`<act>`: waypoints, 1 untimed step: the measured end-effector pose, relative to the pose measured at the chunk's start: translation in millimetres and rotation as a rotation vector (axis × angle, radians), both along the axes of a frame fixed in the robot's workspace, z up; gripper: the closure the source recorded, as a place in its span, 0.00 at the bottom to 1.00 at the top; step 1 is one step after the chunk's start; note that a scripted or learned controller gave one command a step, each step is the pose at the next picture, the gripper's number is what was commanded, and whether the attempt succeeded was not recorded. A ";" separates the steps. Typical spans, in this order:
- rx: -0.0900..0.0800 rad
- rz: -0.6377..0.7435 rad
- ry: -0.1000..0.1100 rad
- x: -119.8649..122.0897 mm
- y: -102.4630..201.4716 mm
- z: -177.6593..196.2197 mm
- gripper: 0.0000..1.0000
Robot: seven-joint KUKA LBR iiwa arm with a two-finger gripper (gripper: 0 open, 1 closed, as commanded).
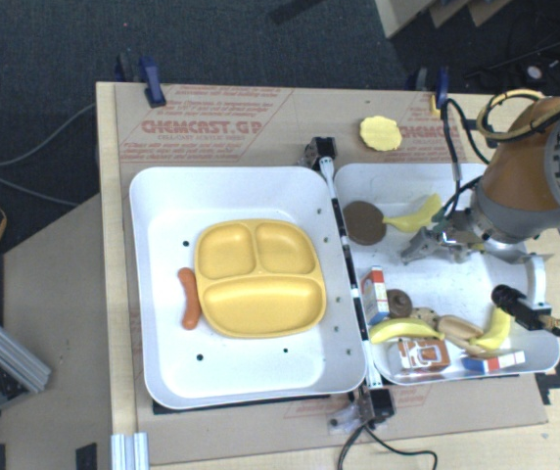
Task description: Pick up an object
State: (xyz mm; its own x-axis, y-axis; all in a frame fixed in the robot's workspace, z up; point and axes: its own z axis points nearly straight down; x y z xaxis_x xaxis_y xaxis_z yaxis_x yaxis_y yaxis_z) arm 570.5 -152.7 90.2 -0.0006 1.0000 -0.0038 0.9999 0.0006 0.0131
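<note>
Tray point(259, 277) w/ hotdog point(189, 298) in L bin point(153, 223); bananas point(404, 330) in R bin point(397, 179); jaws point(435, 244) state unclear.

We saw a flat yellow disc point(381, 133) lying on the brown bench board point(202, 125). Blue clamps point(150, 81) gripped the board's far edge.

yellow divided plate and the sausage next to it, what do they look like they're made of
Yellow divided plate: likely moulded plastic, with one even colour, rounded compartment ridges and a soft sheen. Sausage: probably a plastic or rubber toy, uniformly orange-red and smooth with no browning; the view is too coarse to tell which.
</note>
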 end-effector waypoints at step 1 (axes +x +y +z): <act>0.001 0.003 0.006 69.9 -11.5 -4.8 0.00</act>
State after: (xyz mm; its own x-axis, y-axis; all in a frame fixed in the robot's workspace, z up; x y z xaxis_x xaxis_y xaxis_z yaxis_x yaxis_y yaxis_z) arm 640.4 -164.2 85.4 -0.0035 1.0000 -0.0030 1.0000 0.0035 0.0072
